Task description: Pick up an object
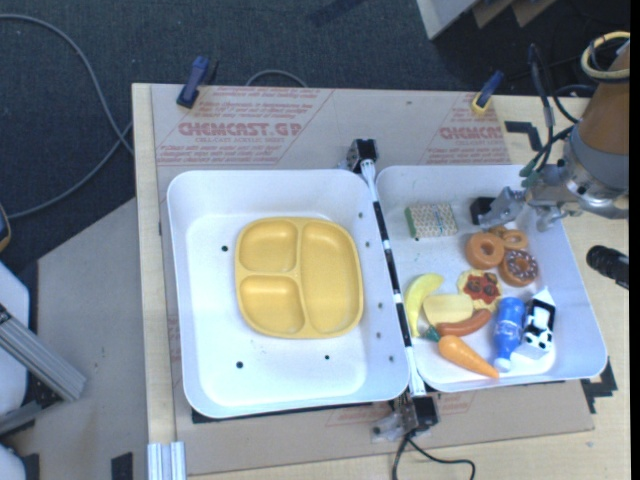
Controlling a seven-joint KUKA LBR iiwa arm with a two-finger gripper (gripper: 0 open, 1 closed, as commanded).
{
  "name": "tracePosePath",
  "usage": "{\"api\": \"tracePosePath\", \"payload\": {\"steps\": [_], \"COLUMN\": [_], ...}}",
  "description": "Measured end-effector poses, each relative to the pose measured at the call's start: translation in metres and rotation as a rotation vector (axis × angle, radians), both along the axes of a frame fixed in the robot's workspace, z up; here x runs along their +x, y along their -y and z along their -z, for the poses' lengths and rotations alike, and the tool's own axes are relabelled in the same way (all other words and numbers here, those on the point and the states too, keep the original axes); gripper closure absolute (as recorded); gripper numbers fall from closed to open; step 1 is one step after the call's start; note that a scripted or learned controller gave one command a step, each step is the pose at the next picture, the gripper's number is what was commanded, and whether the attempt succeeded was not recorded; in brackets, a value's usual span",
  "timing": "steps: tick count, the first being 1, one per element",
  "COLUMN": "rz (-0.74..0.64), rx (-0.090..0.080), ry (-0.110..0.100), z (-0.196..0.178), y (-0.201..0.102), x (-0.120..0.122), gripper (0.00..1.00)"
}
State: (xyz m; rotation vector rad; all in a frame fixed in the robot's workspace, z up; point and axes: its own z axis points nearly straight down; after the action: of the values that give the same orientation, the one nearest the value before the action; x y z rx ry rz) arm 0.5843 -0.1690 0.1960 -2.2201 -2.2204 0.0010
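The right bin holds several toy foods: a checked green sponge-like block, two donuts, a small pizza piece, a banana, a hot dog, a carrot, a blue bottle and a black-and-white cow figure. My gripper hangs over the bin's upper right part, just above the donuts, with nothing seen between its fingers.
The left bin carries a yellow three-compartment plate. A black divider rail runs between the bins. Blue clamps sit on the back board. The arm comes in from the right edge.
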Motion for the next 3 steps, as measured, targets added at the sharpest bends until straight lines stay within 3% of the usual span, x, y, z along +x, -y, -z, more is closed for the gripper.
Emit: {"api": "tracePosePath", "payload": {"steps": [1, 2, 3], "rz": [0.0, -0.001, -0.01], "rx": [-0.002, -0.005, 0.006], "ry": [0.007, 0.016, 0.017], "z": [0.101, 0.105, 0.105], "y": [-0.047, -0.007, 0.022], "x": [0.006, -0.007, -0.04], "gripper": [0.0, 0.0, 0.0]}}
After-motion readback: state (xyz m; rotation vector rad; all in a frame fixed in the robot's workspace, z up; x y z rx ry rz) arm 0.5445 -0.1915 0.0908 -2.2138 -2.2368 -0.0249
